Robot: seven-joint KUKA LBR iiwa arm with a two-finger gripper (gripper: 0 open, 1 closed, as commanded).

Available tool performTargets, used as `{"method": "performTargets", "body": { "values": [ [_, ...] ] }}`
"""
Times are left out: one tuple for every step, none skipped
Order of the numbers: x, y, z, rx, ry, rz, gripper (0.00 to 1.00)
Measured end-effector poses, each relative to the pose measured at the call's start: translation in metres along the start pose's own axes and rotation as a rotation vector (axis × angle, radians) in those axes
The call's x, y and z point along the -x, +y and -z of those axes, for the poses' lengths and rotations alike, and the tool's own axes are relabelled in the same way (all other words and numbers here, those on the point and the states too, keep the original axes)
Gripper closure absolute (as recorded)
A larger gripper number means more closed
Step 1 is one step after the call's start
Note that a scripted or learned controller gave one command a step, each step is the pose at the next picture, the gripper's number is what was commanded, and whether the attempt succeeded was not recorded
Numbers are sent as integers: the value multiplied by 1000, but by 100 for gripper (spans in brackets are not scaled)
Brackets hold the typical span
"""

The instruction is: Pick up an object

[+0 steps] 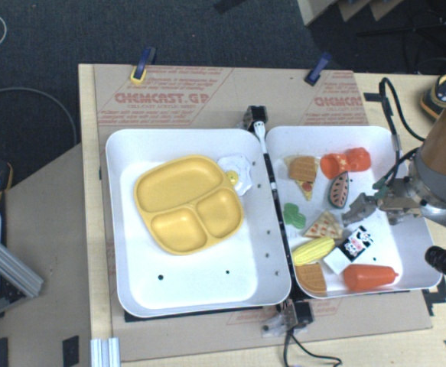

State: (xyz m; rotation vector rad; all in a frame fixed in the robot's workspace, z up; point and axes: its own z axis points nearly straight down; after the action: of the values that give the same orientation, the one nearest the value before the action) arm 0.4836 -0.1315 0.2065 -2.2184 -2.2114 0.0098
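Two white bins (123, 205) sit on a tan board (207, 94) printed with faded red lettering. The left bin holds a yellow divided plate (188, 203). The right bin (383, 140) holds toy food: an orange-red tomato (346, 162), a dark watermelon slice (339, 190) with a red face, a green piece (293, 215), a yellow corn cob (313, 250), a red-orange carrot (369, 277), and a black-and-white patterned block (356, 243). The grey arm (437, 189) carries an orange band (444, 147). The floor (54, 21) is dark blue-grey.

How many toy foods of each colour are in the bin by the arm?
Right bin, by main colour:
Red or orange: 3
Yellow or tan: 4
Green: 1
Black and white: 1
Total: 9
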Motion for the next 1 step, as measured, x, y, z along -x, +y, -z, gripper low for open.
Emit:
{"method": "performTargets", "body": {
  "values": [
    [0, 3, 5, 11, -2, 3, 0]
  ]
}}
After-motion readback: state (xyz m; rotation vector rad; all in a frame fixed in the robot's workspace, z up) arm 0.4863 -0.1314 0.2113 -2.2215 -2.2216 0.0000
